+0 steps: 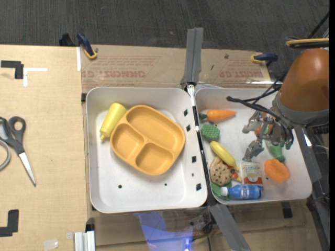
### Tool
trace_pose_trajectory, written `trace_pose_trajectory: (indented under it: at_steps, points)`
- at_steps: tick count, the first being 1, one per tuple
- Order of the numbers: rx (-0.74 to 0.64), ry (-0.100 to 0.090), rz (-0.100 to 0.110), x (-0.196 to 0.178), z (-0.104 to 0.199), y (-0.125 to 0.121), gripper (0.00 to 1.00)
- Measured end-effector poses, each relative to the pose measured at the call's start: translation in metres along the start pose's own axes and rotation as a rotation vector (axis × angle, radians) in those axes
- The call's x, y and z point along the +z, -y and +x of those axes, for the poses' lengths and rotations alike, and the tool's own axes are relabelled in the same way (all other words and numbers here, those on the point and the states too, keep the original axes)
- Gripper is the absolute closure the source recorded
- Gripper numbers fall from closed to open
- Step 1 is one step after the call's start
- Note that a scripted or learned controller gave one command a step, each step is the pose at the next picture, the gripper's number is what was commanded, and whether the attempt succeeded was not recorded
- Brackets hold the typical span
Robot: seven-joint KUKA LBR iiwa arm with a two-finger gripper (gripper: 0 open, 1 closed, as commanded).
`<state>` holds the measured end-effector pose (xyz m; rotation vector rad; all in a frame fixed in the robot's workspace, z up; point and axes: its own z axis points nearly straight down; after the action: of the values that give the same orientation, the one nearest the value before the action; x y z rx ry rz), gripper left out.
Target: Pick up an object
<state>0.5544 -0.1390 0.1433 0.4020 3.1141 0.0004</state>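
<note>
Jaws hang low in the right bin, tips pointing down and a bit toward the left bin; whether the fingers are spread or closed cannot be told from this slant, nothing visibly between them. Closest thing: small juice-box carton, directly under/just in front of the jaws, nearly touching the tip, long axis running toward the near rim. Likely pick target by my read, so the move is mostly straight down. Just right of the jaws: green item partly hidden behind the wrist, and orange round fruit a little nearer the rim. Left of the jaws: yellow banana, lying diagonally, then cookie below it. Blue-capped bottle lies sideways by the near rim, past the carton. Further left: green knobbly piece; carrot up behind, lying crosswise. Well apart in the left bin: orange tray, yellow bottle. Scissors on the bench, far off.
</note>
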Motion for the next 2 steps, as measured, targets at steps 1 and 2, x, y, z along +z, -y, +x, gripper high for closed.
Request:
trace_pose_trajectory:
  at_steps: [1, 2]
  points:
    - [0.005, 0.009, 0.003, 0.046, 0.046, 0.078, 0.00]
    - [-0.012, 0.001, -0.001, 0.051, 0.074, -0.020, 0.00]
